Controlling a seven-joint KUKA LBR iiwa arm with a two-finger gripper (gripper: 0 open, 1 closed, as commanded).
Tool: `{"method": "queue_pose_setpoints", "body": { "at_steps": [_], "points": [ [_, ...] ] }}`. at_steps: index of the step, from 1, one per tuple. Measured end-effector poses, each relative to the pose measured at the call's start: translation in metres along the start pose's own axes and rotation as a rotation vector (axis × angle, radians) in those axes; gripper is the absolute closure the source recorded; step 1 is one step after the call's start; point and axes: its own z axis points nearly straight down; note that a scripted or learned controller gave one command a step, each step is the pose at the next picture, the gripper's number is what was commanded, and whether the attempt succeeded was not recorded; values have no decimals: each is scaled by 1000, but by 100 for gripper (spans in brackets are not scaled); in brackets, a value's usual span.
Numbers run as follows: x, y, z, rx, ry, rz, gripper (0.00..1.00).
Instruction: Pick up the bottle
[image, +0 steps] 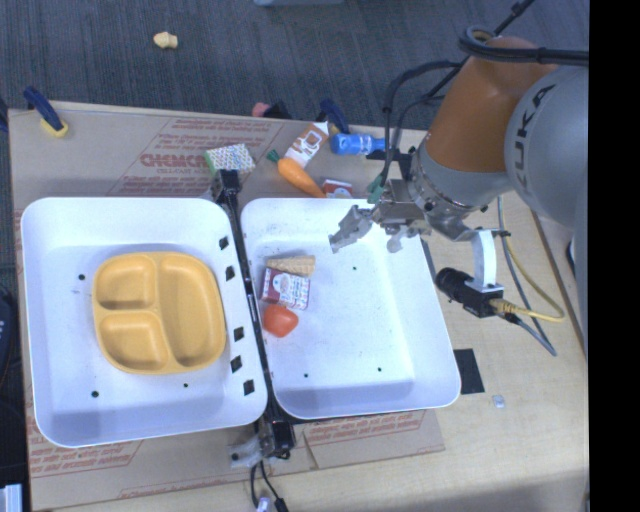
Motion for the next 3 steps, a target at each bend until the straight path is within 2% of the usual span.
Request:
{"method": "queue_pose_setpoints", "body": {
  "at_steps": [1, 2, 3],
  "points": [
    [0, 0, -10, 2, 0, -5, 100],
    [-48, -19, 140, 3, 1, 189, 100],
    [-29, -94, 135, 1, 2, 0, 100]
  ]
}}
